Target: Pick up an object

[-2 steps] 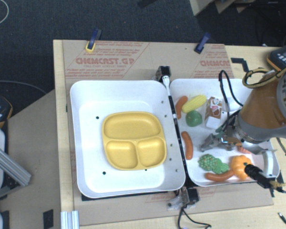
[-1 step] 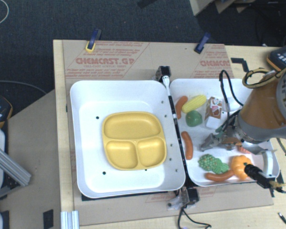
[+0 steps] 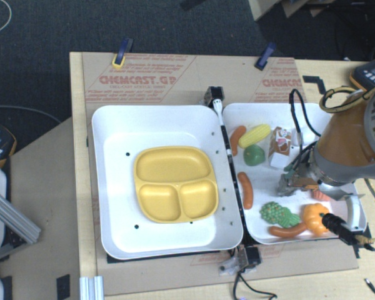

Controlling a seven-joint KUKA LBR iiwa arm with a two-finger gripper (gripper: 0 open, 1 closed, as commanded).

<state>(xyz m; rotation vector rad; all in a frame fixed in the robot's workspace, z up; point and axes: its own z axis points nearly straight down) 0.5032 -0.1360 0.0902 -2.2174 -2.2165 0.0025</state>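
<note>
Target candidates: I read the task as any one toy from the right bin (image 3: 337,112), where all the loose pieces lie; the nearest to the tool are the orange pepper (image 3: 314,217) and the green broccoli (image 3: 279,214), both by that bin's near edge.
Other toys: a corn cob (image 3: 258,132) and a small sausage (image 3: 237,137) sit toward the bin's far-left corner, a green ball (image 3: 254,155) just nearer than the corn, a white packet (image 3: 281,145) mid-bin, a second sausage (image 3: 245,190) along the left wall, and a long sausage (image 3: 288,231) against the near edge, touching the broccoli.
Why so placed: I judge the toys are scattered loosely so that a grasp can land almost anywhere; nothing is stacked.
Left bin (image 3: 106,167): it carries a yellow divided plate (image 3: 175,183) in its middle, well apart from the toys.
Gripper (image 3: 292,184): it is low in the right bin, between the packet and the broccoli, above bare floor as far as I can see.
Pincer state: I cannot tell how far it is open; the dark metal blurs together here, and I see no toy between its tips.
</note>
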